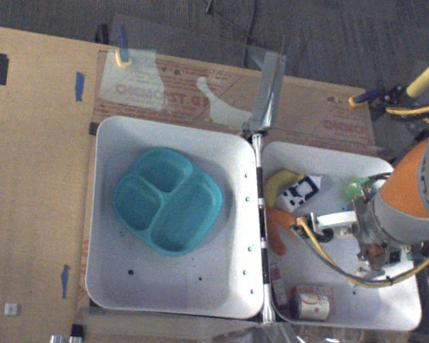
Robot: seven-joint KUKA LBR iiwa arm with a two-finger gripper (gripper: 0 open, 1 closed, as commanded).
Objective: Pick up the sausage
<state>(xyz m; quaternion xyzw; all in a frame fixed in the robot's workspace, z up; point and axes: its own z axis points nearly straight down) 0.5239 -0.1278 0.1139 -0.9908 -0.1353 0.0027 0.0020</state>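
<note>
In the right bin (405,311), a short brown and cream cylinder (312,305) lies on its side near the front wall; it may be the sausage, though I cannot tell for sure. My gripper (367,257) hangs over the bin's right half, below the orange wrist band (403,191), with cables looped around it. It is up and to the right of the cylinder and apart from it. Nothing can be seen held in it.
An orange carrot-like piece (278,226), a yellow piece (279,183), a black and white item (301,192) and a green item (354,188) lie in the right bin's far left part. A teal divided plate (168,200) sits in the left bin (104,270).
</note>
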